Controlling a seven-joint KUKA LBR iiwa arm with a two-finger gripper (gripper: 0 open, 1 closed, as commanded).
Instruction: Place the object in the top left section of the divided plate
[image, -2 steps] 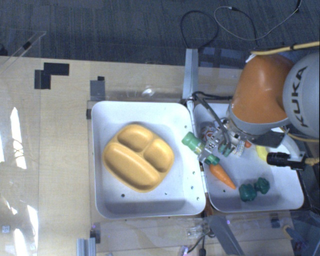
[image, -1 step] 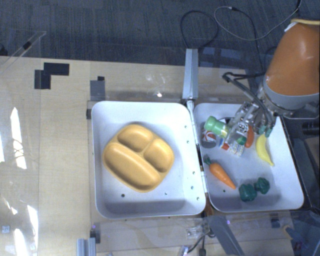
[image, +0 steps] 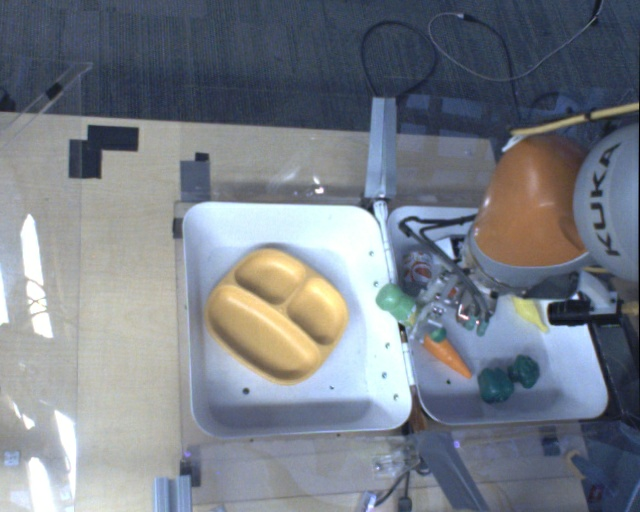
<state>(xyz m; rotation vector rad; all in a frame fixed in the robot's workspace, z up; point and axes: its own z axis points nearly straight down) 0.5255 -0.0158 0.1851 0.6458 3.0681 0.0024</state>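
Gripper (image: 432, 305) low over right white bin (image: 590, 400), near divider; grasp state impossible to tell. Small green rounded object (image: 393, 299) touching fingertip area, at rim between bins, long axis unclear. Orange carrot (image: 447, 357) just below, tip pointing lower right. Yellow three-section divided plate (image: 277, 313) lying in left white bin (image: 210, 400), well apart

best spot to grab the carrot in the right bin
Probably across the middle of the carrot's orange body, coming straight down from above. It lies flat on the right bin floor, slanting toward lower right, so the fingers should close across its narrow width. The hand is right above its upper end.
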